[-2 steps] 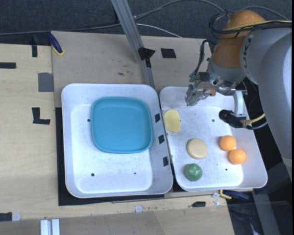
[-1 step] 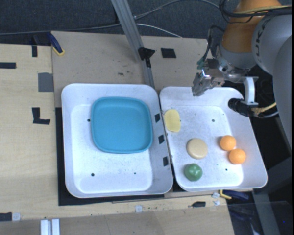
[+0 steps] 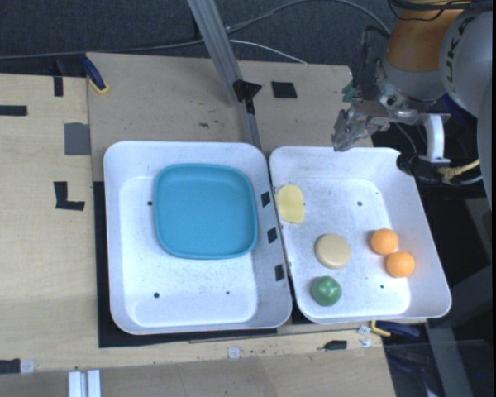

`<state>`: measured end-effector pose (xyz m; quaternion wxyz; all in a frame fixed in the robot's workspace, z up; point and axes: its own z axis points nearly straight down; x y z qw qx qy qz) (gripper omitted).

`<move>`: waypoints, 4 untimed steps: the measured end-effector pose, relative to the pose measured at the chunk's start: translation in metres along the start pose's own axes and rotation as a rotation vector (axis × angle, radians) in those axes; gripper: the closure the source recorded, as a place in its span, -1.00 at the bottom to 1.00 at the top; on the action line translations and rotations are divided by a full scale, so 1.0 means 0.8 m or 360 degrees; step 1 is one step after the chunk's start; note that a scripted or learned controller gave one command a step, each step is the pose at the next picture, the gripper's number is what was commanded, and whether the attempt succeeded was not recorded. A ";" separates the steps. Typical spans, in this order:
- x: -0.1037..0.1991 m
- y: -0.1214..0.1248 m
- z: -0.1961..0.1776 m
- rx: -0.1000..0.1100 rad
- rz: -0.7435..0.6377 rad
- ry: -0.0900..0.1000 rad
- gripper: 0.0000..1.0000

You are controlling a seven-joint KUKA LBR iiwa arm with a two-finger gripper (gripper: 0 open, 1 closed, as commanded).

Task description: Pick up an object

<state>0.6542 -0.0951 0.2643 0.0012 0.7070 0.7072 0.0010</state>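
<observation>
I am seeing the hand (image 3: 345, 137) hanging over the far rim of the right bin (image 3: 422, 213); whether it is open or closed, I cannot tell. Nothing is showing in it. Lying in that bin: yellow piece (image 3: 291, 203), beige disc (image 3: 332, 251), green object (image 3: 325, 290), two oranges (image 3: 384, 241) touching. The left bin (image 3: 128, 222) is carrying a blue plate (image 3: 205, 210).

A light wooden bench (image 3: 41, 246) carries two shallow white bins touching side by side on a dark mat (image 3: 102, 333). The left bin (image 3: 124, 304) and right bin (image 3: 422, 296) sit near the front edge. Black tape patches (image 3: 66, 195) dot the bench surface, and a grey metal post (image 3: 223, 52) slants up behind the bins.
</observation>
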 end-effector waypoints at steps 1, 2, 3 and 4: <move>0.057 -0.027 -0.002 0.0004 -0.0005 0.0002 1.00; 0.107 -0.050 0.003 0.0006 -0.0005 0.0002 1.00; 0.175 -0.070 0.006 0.0006 -0.0007 0.0002 1.00; 0.230 -0.083 0.037 0.0009 -0.0006 0.0001 1.00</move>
